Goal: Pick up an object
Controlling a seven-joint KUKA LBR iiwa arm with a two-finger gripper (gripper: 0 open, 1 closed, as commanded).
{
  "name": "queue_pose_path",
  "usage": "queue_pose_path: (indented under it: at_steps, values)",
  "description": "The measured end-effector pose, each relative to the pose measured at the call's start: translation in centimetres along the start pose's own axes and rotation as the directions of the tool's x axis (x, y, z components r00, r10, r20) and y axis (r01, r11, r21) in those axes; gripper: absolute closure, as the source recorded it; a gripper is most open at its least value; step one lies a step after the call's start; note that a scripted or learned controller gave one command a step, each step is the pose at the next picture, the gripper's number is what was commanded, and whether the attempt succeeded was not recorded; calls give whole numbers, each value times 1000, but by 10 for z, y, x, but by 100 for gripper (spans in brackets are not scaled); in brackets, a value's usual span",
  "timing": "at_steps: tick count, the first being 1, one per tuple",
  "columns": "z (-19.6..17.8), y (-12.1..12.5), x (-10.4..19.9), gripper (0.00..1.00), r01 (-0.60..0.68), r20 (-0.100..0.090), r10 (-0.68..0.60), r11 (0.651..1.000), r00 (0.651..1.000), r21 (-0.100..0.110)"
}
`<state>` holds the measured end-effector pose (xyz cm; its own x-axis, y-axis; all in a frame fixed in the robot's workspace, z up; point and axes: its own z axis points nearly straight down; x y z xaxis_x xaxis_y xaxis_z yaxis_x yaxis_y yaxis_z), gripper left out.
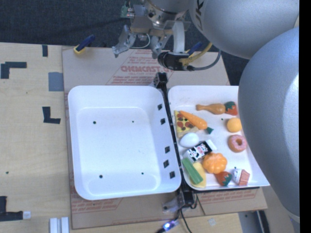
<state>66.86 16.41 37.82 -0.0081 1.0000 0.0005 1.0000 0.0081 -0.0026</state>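
In the camera view, your pincer [137, 45] hung high at the far edge of the bench [29, 130], beyond both bins, its two fingers spread apart with nothing between them. I judged the pick had not started: the arm was still in its approach or ready pose, well apart from anything it could take.

Everything you could pick lay in the right bin [194, 92]. Along its near-left side sat a pizza slice [183, 122], a carrot [197, 121], a white egg [189, 140], a black-and-white carton [200, 151] and a green stick-shaped piece [191, 171]. Further in were a drumstick [212, 108], a small orange ball [233, 125], a pink doughnut [237, 143], an orange pumpkin [215, 162] and a strawberry [224, 178]. The left bin [116, 140] held nothing to grasp.

The next move, as I read it, called for you to swing the pincer toward the camera and right, over the right bin, choose one piece, then descend with the fingers wide. The doughnut and the orange ball stood a little apart from their neighbours, so they looked the easier targets; the pieces near the egg were crowded and touching.

For writing, the brown board [141, 72] under the bins carried red print that read "CHEMCAST"; the smaller lines beneath it were too small to make out
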Motion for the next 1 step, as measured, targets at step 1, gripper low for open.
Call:
queue_pose_path:
  at_steps: [1]
  values:
    - [-89,0,75,0,1,-2,-1,1000,1000,-6]
